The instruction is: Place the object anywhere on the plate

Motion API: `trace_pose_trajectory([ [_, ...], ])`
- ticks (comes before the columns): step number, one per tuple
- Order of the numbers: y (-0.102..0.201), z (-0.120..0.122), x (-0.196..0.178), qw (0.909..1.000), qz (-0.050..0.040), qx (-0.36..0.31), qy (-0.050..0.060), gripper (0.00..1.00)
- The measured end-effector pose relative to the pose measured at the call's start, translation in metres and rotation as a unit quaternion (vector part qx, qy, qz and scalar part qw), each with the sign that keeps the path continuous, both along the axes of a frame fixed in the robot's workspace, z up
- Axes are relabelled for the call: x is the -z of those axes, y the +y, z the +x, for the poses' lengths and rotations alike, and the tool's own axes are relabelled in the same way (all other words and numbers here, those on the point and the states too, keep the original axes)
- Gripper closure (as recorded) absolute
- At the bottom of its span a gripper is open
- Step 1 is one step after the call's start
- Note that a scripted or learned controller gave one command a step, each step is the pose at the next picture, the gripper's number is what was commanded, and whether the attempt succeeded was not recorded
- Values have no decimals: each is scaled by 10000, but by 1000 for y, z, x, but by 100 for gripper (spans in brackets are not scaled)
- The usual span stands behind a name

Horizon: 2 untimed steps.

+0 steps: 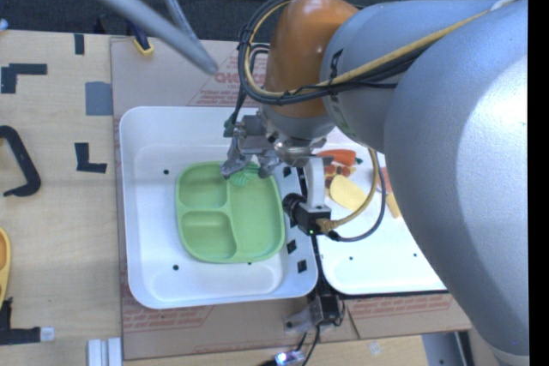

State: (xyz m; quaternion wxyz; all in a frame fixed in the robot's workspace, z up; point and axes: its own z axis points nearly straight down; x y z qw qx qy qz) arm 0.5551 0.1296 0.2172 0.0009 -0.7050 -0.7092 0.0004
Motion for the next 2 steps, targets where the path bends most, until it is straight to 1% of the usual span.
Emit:
trace_pose_trajectory([
  [1, -12, 12, -14, 10000, -4, 20, -5, 100],
  [2, -12, 12, -14, 10000, -10, 22, 1, 0],
])
